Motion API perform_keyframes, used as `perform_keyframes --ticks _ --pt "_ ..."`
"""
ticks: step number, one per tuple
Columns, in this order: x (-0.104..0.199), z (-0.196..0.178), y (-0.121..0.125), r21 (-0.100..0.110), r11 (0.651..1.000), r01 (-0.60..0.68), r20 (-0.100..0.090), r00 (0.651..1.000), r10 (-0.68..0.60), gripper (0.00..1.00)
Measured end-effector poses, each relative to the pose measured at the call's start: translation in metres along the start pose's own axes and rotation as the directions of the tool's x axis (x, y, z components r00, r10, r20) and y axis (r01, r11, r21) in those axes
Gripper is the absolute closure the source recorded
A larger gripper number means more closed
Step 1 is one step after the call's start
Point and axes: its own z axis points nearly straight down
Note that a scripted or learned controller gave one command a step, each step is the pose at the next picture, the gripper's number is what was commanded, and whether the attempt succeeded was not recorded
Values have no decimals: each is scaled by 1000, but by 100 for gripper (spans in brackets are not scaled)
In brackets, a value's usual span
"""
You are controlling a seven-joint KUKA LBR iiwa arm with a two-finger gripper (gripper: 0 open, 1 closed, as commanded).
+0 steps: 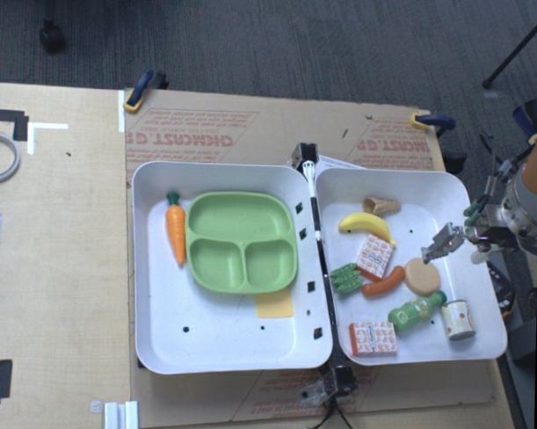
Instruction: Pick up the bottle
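Note:
The bottle [415,312] is green and lies on its side near the front of the right bin [485,349], its cap end pointing up-right. It rests between a white can [458,319] and a red-and-white box [372,338]. My gripper [438,243] hangs over the right part of that bin, just above a round tan bun [422,277]. It is farther back than the bottle and apart from it. Nothing shows in its grasp.
The right bin also holds a banana [367,225], a brown cone [381,205], a small carton [373,255], a sausage [383,282] and a green vegetable [345,278]. The left bin [150,337] holds a carrot [176,231], a green divided plate [242,242] and a yellow slice [274,304].

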Motion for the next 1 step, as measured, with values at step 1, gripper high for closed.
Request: perform_keyframes --ticks 1 --pt "0 -10 1 -1 1000 0 1 1000 0 100"
